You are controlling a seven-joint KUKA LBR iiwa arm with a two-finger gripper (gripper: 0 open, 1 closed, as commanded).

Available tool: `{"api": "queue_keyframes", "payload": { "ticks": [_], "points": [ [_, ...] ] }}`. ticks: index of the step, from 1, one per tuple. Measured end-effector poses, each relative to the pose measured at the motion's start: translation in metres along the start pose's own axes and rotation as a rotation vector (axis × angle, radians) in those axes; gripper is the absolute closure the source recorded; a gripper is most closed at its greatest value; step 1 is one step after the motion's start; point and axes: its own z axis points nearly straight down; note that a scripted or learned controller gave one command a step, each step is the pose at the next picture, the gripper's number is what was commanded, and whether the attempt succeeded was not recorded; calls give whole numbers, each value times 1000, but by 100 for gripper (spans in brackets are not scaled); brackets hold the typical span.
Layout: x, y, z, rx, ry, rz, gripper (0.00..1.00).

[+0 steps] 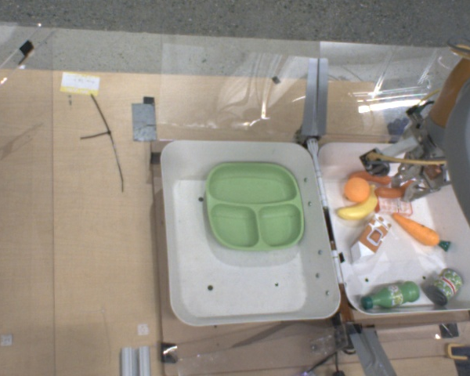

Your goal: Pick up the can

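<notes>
The can [446, 285], short with a green and red label and a grey end, lies on its side in the near right corner of the right bin [352, 153]. My gripper [411, 180] hangs over the far part of that bin, well away from the can, just above a red and white flat packet [392, 204]. The arm comes in from the right edge.
In the right bin lie an orange [358, 188], a banana [357, 208], a carrot [417, 229], a small brown carton [374, 235] and a green bottle [392, 294] beside the can. The left bin [180, 288] holds a green divided plate [255, 204].
</notes>
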Motion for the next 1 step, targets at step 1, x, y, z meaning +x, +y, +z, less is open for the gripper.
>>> {"api": "queue_keyframes", "payload": {
  "ticks": [1],
  "points": [
    [27,-25,-108,-4,7,-12,100]
  ]
}}
